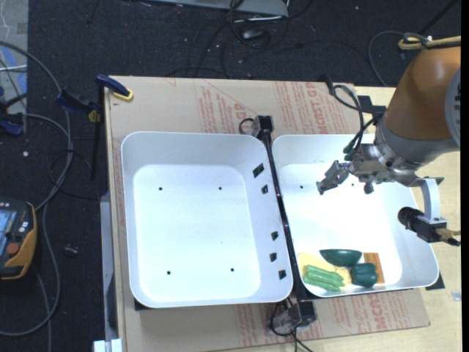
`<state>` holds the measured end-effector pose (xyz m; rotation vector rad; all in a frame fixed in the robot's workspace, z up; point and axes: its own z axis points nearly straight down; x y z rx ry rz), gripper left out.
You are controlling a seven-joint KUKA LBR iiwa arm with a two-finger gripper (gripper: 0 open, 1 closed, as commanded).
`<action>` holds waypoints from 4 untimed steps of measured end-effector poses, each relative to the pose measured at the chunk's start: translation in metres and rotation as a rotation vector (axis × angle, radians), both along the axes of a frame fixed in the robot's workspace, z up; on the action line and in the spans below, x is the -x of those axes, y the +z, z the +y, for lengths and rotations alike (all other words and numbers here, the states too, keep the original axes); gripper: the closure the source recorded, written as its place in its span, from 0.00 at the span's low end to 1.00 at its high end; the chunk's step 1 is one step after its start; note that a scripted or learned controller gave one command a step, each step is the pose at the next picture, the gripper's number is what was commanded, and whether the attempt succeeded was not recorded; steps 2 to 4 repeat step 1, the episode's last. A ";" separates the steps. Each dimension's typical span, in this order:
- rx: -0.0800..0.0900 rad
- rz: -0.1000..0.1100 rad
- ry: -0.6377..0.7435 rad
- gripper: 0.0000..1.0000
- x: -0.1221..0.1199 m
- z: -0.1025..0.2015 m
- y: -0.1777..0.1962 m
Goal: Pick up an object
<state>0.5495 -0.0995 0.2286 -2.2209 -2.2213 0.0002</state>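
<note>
Above the right bin point(421, 266), the gripper point(333, 177) is hanging released and holding nothing. Objects are lying crowded at the near edge: green corrugated piece point(323, 276), dark teal bowl point(341, 256). Descending there is risking a glancing, failed grasp.

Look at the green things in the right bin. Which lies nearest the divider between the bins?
The light green ridged piece, bottom left of the pile. The dark green bowl-shaped piece and the teal block lie further right.
</note>
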 end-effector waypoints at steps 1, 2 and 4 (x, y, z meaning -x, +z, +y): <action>-0.001 0.009 -0.002 0.00 -0.007 -0.025 -0.146; -0.001 0.009 -0.002 0.00 -0.007 -0.025 -0.146; -0.001 0.009 -0.002 0.00 -0.007 -0.025 -0.146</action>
